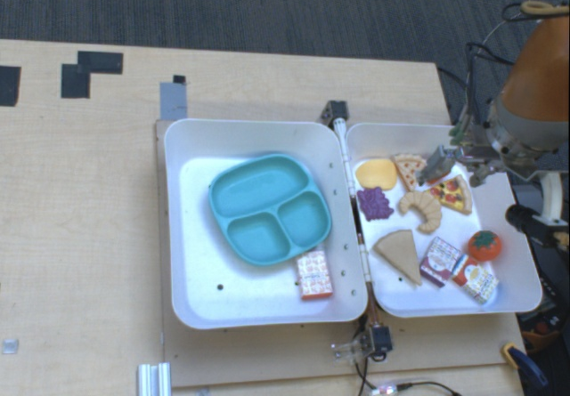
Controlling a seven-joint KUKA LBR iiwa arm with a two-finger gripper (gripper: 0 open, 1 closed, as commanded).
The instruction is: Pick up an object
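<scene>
My gripper (457, 168) hangs over the far side of the right bin (525, 301), and its two dark fingers stand apart, open, with nothing between them. Just below it lies a red pizza slice (455, 195). A second pizza slice (410, 170) and a yellow piece (377, 173) lie to its left. A tan croissant (423, 210) and purple grapes (375, 204) sit mid-bin. Nearer the front are a tan wedge (398, 254), a maroon box (440, 261), a tomato (484, 245) and a small carton (479, 282).
The left bin (183, 292) holds a blue divided plate (270, 207) and a small red-and-white box (313, 276) at its front right. A ridge (353, 207) separates the two bins. The arm's orange band (539, 65) looms at the right.
</scene>
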